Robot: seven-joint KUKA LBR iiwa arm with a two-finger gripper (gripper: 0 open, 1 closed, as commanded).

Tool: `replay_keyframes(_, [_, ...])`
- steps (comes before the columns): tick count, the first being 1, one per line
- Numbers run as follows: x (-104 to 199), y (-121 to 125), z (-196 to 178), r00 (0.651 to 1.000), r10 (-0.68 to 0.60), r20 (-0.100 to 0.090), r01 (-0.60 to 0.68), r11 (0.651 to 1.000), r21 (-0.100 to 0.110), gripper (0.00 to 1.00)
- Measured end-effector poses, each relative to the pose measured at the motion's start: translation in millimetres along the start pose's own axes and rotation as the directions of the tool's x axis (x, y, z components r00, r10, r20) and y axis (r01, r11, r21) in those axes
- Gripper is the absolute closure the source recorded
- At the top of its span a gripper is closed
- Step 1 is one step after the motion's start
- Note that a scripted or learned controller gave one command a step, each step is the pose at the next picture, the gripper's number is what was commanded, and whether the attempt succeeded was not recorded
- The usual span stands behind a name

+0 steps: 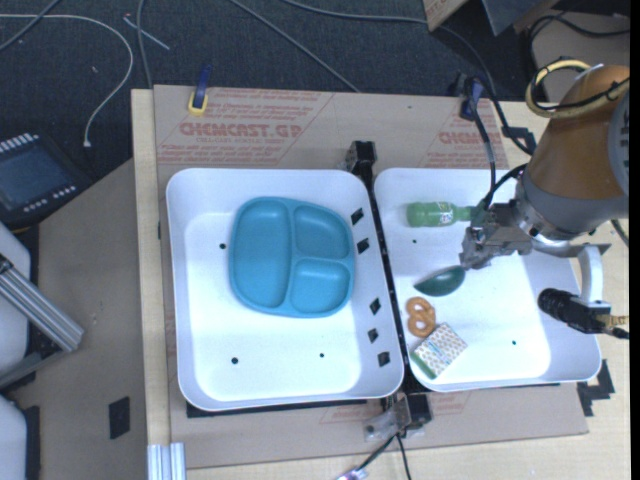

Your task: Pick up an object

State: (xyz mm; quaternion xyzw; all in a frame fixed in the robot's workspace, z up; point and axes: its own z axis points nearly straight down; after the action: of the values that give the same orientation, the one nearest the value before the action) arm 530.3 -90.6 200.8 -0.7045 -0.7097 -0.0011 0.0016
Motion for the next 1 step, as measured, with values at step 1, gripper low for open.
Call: replay_keyframes(1, [51.7,13.7,-13.7,1.000,0.000,0.001,0.000,1.000,-0.003,1.00])
